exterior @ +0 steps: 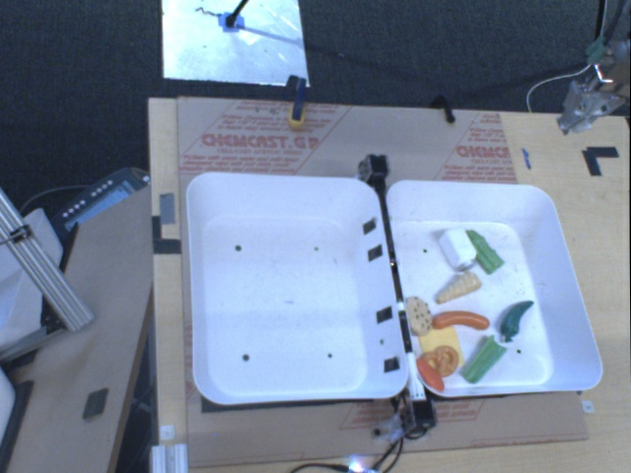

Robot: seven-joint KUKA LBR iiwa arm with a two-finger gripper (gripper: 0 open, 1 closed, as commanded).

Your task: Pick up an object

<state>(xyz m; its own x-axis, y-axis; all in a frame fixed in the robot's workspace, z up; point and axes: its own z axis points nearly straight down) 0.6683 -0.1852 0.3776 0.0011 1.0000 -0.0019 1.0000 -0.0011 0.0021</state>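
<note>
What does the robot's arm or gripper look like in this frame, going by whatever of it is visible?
At the view's upper right edge sits what seems to be the gripper: a small, pale grey, metallic, blocky piece. A thin white cable loops off its left side. Any markings are too small to tell.

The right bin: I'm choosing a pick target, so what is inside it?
The right bin holds a white cylinder, two green pieces, a cone, cracker, sausage, teal pepper, cheese slice and tomato slice. The tomato covers part of the cheese.
</note>
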